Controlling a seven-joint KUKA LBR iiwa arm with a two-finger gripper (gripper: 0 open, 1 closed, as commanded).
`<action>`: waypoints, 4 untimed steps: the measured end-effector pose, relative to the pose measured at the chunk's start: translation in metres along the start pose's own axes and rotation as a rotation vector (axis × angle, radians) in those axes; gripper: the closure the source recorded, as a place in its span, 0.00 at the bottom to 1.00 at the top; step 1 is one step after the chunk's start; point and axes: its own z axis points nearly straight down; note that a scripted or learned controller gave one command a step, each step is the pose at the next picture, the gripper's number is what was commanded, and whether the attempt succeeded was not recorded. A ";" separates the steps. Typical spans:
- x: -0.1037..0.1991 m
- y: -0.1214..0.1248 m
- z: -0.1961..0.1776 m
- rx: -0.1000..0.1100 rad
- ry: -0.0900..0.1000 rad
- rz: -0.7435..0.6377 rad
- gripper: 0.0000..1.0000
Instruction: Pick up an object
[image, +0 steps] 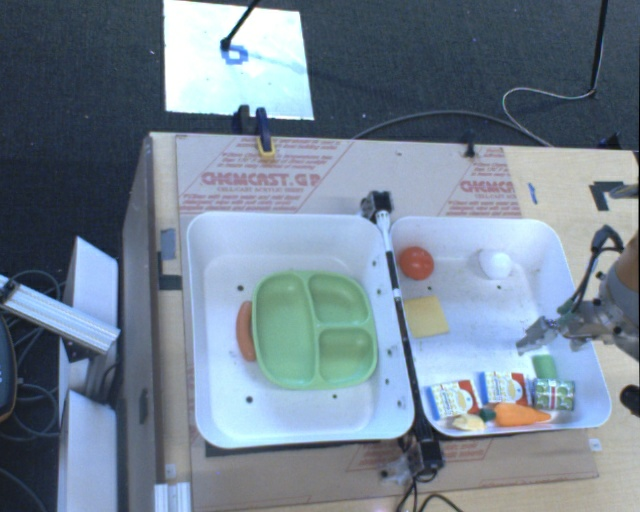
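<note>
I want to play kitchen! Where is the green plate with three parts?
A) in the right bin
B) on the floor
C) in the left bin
C, the green plate lies flat in the left bin, with the hot dog beside it; the right bin has the other play food.

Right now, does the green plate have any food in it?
Empty. The green divided plastic plate shows only bare green compartments; an orange sausage-shaped piece lies beside it.

Red "CHEMCAST GP" lettering ran across the brown protective sheet (300, 170) behind both bins, repeated at right; carton labels were unreadable.
</note>
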 end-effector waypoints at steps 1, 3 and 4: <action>0.000 0.002 -0.011 -0.006 -0.002 -0.002 1.00; 0.038 0.001 0.074 -0.003 -0.001 -0.001 0.00; 0.038 0.002 0.064 -0.006 -0.001 -0.003 1.00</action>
